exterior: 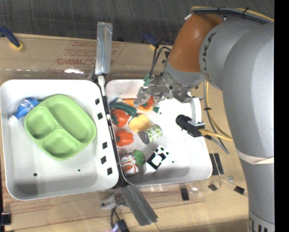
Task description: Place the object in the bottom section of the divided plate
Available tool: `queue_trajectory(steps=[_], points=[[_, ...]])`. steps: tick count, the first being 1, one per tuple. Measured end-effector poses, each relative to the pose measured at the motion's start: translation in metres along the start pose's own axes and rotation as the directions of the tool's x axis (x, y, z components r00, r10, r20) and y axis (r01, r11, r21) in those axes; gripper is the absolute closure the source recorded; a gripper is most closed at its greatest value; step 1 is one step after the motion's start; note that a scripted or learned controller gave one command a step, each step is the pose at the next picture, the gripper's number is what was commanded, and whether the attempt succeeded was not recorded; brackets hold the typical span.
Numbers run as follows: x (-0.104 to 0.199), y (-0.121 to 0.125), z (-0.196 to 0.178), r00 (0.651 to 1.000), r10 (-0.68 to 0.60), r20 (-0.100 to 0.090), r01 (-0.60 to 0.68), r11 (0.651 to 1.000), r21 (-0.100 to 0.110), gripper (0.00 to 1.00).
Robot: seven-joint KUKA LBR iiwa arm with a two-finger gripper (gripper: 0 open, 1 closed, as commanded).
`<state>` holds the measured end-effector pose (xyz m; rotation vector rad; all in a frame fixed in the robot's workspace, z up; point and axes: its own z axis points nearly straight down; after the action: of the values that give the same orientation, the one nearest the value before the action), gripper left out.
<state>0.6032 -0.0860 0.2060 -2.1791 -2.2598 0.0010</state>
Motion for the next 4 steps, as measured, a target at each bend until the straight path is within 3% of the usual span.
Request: queue_trajectory(steps=[1,2,3,4], points=[[0.095,-0.017,0.016,0.999,-0.042,0.001,0.042,0.999,0.005,1.0],[0.153,-0.11,0.016,0.952,-0.305,0.0,0.305,0.952,0.005,1.0],[0.152,-0.109,0.006,0.952,-0.307,0.0,0.307,0.952,0.006,1.0],[0.14,-0.121,-0.071,0.893,-0.45,0.003,0.45,0.893,-0.002,1.0]])
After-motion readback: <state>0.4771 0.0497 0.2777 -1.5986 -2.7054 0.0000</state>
